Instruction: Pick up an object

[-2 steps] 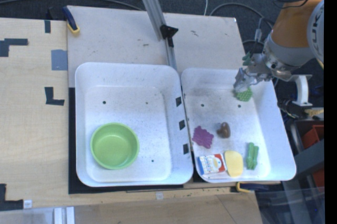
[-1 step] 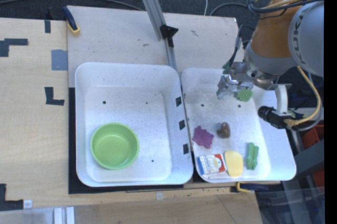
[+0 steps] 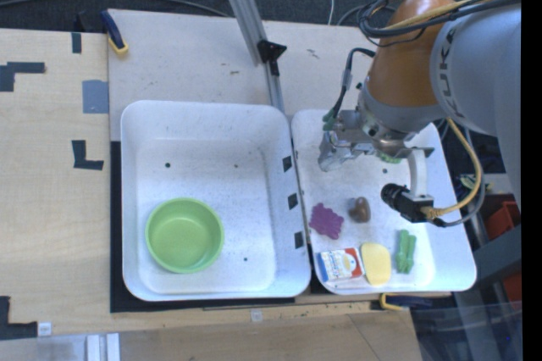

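Observation:
My gripper point(image 3: 337, 149) hangs over the upper part of the right bin point(image 3: 440, 264), above and apart from the objects. Nothing shows between its metal fingers. Below it lie a purple bumpy toy point(image 3: 326, 220) and a small brown object point(image 3: 361, 209). Along the bin's front edge sit a red-and-white packet point(image 3: 340, 264), a yellow rounded piece point(image 3: 376, 263) and a green ridged piece point(image 3: 406, 252). The grey arm with its orange band point(image 3: 415, 54) covers the bin's upper right.
The left bin point(image 3: 212, 118) holds a green bowl point(image 3: 184, 235) at its front left. A grey metal pole point(image 3: 246, 3) slants down to the gap between the bins. Black cables loop around the wrist, and a black fitting point(image 3: 405, 200) hangs by the right bin's right side.

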Available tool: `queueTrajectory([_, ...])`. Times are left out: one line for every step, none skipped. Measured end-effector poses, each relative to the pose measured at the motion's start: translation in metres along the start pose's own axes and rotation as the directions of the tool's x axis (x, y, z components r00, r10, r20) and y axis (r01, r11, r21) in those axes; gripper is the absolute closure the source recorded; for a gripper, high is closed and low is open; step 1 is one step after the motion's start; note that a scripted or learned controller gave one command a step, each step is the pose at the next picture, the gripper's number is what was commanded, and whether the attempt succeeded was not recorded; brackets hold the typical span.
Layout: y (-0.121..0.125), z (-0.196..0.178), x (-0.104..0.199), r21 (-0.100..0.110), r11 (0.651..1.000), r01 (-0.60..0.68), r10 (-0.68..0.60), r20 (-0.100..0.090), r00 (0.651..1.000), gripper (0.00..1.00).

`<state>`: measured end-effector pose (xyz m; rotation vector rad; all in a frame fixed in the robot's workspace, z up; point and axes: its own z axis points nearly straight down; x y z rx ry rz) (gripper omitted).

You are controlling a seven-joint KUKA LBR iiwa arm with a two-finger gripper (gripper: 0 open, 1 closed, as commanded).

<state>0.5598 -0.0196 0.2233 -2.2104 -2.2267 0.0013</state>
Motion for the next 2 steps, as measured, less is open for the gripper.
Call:
queueTrajectory([-0.012, 0.005, 0.044, 0.001, 1.0, -0.002, 0.002, 0.001, 1.0, 1.0])
queueTrajectory([-0.023, 0.011, 0.1, 0.001, 1.0, 0.0, 0.0, 0.001, 1.0, 1.0])
